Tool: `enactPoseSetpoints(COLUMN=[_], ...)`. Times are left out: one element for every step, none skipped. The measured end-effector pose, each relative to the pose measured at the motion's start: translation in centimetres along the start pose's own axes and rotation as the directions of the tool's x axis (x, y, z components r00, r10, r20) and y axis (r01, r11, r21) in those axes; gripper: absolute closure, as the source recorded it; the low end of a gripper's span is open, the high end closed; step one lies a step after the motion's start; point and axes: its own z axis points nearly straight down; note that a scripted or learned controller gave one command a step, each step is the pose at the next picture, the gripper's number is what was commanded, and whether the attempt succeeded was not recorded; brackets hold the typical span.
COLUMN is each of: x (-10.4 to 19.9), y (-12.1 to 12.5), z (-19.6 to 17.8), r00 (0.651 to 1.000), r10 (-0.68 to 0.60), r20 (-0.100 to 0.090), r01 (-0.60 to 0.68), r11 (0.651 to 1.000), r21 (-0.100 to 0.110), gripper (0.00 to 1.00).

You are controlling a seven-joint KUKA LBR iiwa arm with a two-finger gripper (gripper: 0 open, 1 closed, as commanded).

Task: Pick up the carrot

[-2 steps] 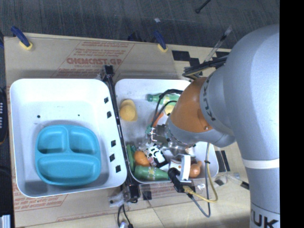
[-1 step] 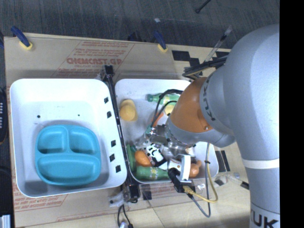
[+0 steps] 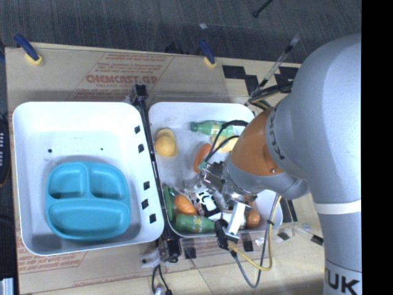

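The grey arm (image 3: 325, 140) covered the right bin's (image 3: 178, 112) right side, leaving little open room there; the left bin (image 3: 73, 118) held a blue divided tray (image 3: 89, 200) toward its front edge, its rear floor bare; the gripper (image 3: 212, 203) hung low near the right bin's front wall, and whether its fingers were apart could not be told; the carrot (image 3: 201, 157) lay mid-bin, just behind it, beside a yellow lemon (image 3: 164, 144).
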Motion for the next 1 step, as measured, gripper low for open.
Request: enactPoseSetpoints(x=[0.25], y=[0.39], z=[-1.16], r00=[1.000], r10=[-0.010], r20=[-0.004], r01=[0.010], r11=[1.000], r21=[-0.007], gripper=[1.00])
